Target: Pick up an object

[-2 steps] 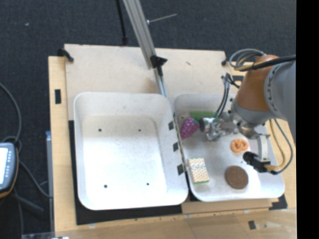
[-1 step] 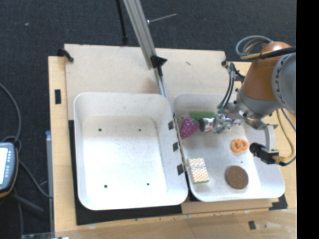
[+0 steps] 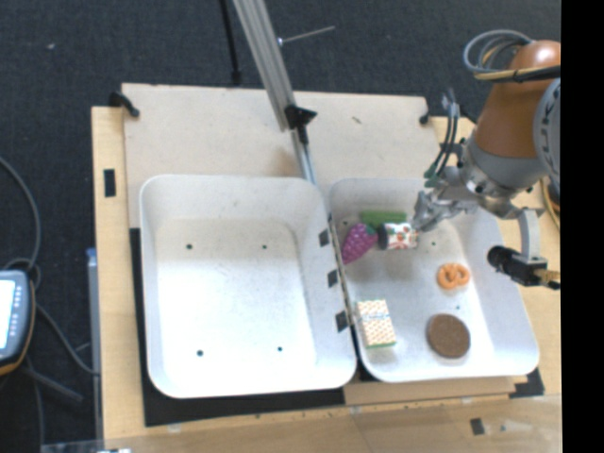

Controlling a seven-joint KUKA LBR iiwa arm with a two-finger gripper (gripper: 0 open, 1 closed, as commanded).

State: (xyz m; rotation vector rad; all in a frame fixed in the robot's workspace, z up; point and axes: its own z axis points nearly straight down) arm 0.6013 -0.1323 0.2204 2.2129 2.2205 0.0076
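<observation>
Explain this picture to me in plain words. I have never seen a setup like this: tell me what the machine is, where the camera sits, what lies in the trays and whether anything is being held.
The picture is taken by one camera fixed above a bench, looking down at a slant. The grey and orange machine on the right is a robot arm, and its job is to pick up an object. At its end is a claw, which hangs over the far part of the right bin.

Two shallow white bins sit side by side. The left bin shows only its speckled floor. The right bin holds a green object, a purple object, a small white and red item, an orange ring-shaped piece, a brown disc and a patterned box.

Whether the claw grips anything is unclear from this angle; nothing is visibly lifted.
</observation>
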